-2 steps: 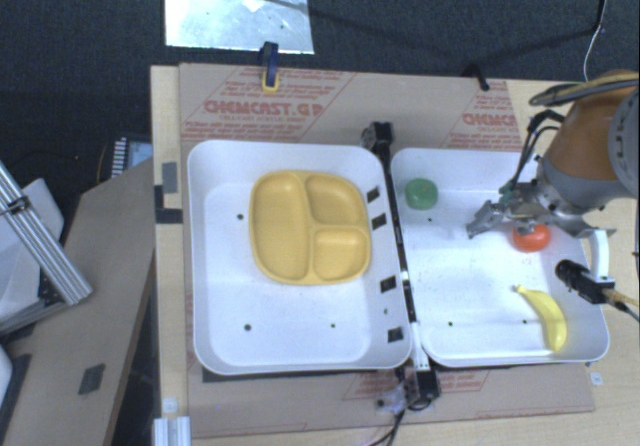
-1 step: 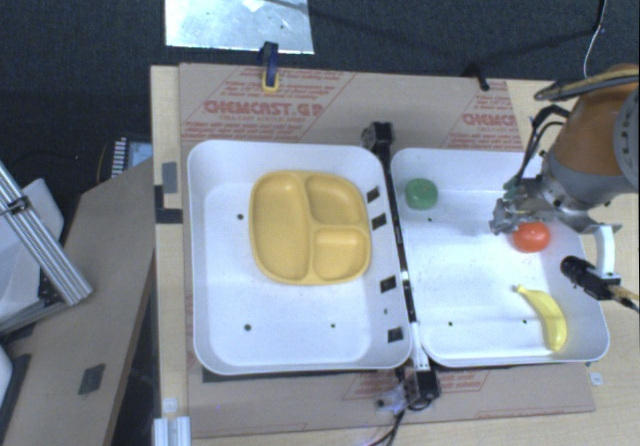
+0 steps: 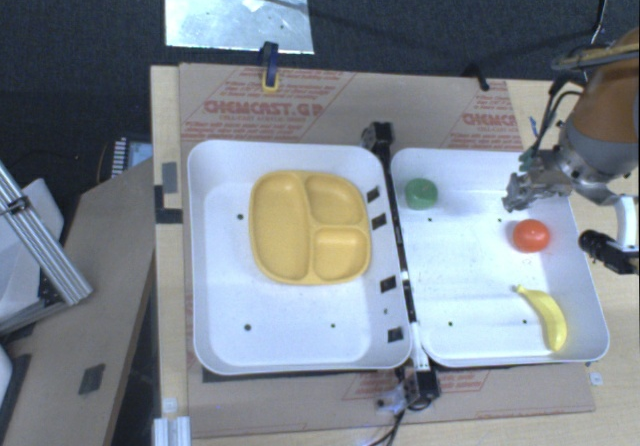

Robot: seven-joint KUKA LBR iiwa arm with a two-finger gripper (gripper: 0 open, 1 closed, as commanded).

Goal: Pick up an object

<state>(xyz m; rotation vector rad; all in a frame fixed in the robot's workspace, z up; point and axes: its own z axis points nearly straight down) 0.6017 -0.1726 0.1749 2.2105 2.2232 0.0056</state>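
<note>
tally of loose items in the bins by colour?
Yellow: 2 — divided plate in the left bin, banana in the right bin
Green: 1 — round piece, right bin
Orange-red: 1 — round fruit, right bin
Total: 4

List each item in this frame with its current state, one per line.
Yellow divided plate: flat in the left bin, compartments bare.
Green object: resting in the right bin, untouched.
Orange-red ball: resting in the right bin, free.
Banana: lying by the right bin's near corner.
Pincer: above the right bin, holding nothing visible.

Bench (image 3: 330,94) bears left bin (image 3: 215,264), right bin (image 3: 470,334).
</note>
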